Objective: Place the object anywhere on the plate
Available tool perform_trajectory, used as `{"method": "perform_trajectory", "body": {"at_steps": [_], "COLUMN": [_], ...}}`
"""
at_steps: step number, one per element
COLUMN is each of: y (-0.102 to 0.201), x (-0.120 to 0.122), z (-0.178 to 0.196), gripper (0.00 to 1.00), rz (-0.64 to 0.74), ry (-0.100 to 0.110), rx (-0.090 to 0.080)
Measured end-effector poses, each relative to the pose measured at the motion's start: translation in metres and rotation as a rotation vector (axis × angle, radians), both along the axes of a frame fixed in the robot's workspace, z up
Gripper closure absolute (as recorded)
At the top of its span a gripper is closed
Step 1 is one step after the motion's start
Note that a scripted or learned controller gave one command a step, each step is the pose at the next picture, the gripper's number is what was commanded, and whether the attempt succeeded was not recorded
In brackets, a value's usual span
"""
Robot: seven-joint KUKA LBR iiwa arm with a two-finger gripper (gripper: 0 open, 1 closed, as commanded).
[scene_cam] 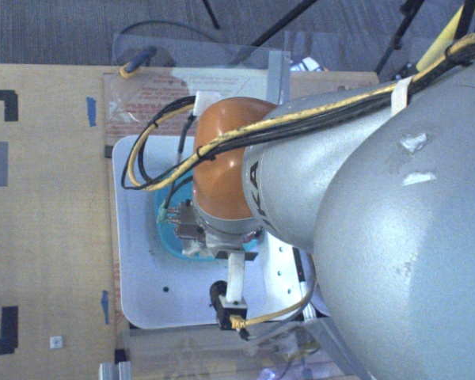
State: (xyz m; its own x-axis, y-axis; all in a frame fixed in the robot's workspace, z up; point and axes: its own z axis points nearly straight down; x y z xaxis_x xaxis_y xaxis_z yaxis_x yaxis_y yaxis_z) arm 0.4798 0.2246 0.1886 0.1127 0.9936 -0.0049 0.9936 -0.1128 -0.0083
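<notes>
A light blue plate lies in the middle of the white bin. I see just its left rim, because the arm's orange band and wrist hang directly over it. My gripper points down at the plate from under the wrist, and its grey body covers the plate's centre. What lies beneath it on the plate is hidden.
The large grey arm covers the right half of the scene. Yellow and black cables loop over the bin's far left part. A small dark speck sits on the bin floor. A brown board with blue tape marks lies to the left.
</notes>
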Motion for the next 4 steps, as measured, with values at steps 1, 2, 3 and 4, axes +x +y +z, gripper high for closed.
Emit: {"method": "perform_trajectory", "body": {"at_steps": [1, 2, 3, 4], "y": [-0.001, 0.0, 0.0, 0.001], "x": [-0.001, 0.041, 0.041, 0.042], "z": [-0.095, 0.059, 0.059, 0.065], "gripper": [1.0, 1.0, 0.0, 1.0], "rz": [0.051, 0.146, 0.146, 0.149], "ry": [0.0, 0.001, 0.001, 0.008], "rx": [0.002, 0.0, 0.0, -0.004]}}
